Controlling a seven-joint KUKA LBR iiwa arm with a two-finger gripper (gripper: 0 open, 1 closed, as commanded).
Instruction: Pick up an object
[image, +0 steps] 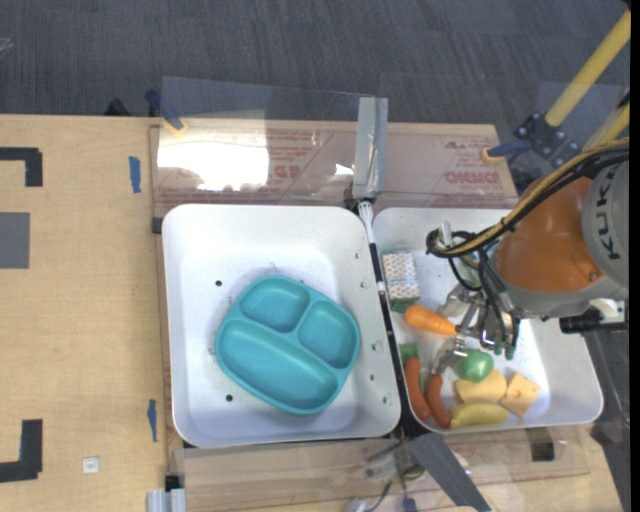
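1. Worktop (70, 300): pale wood surface at far left, bearing black angle marks and strips of blue tape; two shallow white bins sit side by side on it.
2. Left bin (190, 240): holds one teal divided plate (288, 343), three compartments, lying flat and slightly turned, near the bin's centre; nothing rests on the plate.
3. Clear panel (260, 150): stands behind the bins, with a grey upright post (369, 145) at the seam between them.
4. Right bin (585, 395): objects crowd its left and near portion; a checked packet (400, 275) lies by the dividing wall; an orange carrot (432, 321) lies just below it, pointing left; two reddish sausages (422, 392) lie along the near-left corner.
5. Further right in the same bin: a green round piece (476, 366), a yellow banana (478, 414) below it, and a tan wedge (520, 393) touching the banana's right end.
6. Hand (470, 340): lowered into the right bin, directly above the green piece and beside the carrot's right end; finger state cannot be told, metal parts and cables obscure the tips; no object is visibly lifted.
7. Arm (545, 250): orange band, enters from the right edge.
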